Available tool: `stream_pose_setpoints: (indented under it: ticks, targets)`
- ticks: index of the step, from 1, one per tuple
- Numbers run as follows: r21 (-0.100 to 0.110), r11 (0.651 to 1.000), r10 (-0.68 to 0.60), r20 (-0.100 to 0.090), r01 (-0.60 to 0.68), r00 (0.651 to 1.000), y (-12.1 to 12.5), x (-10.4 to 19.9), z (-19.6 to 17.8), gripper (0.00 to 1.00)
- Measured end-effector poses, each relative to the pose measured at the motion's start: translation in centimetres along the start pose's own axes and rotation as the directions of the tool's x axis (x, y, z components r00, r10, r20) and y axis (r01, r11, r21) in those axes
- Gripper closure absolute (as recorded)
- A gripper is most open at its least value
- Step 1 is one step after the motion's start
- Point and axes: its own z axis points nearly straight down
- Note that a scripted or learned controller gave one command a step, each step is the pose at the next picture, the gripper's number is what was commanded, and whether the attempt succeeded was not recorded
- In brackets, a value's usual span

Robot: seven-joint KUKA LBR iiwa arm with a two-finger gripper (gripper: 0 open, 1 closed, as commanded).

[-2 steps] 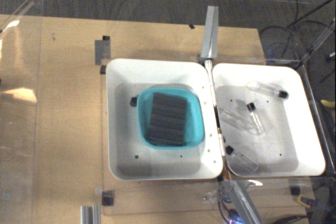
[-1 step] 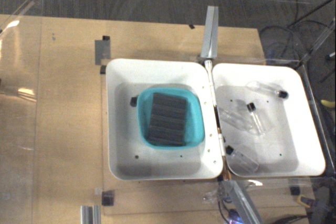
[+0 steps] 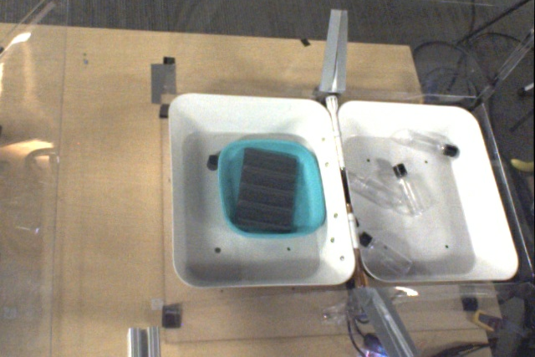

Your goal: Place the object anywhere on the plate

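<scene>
A teal, rounded-square plate [image 3: 312, 190] sits in the middle of the left white bin [image 3: 191, 205]. A dark grey, ribbed rectangular object [image 3: 267, 190] lies flat on the plate, its long side running front to back and slightly tilted. It covers most of the plate's middle, leaving the teal rim visible all round. A small black piece [image 3: 213, 162] lies on the bin floor against the plate's left edge.
The right white bin [image 3: 476, 221] holds several clear plastic pieces with black caps, one near the back [image 3: 428, 143], one in the middle [image 3: 408, 193], one at the front left [image 3: 368, 242]. A grey metal post [image 3: 336, 50] stands behind the seam between the bins.
</scene>
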Motion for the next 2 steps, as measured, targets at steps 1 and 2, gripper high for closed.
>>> stream_pose_setpoints:
  ticks: [1, 2]
  targets:
    - [0.000, 1.000, -0.001, 0.000, 0.001, 1.000, -0.01, 0.00, 0.00, 0.00]
    - [0.000, 1.000, -0.001, 0.001, 0.001, 1.000, -0.01, 0.00, 0.01, 0.00]
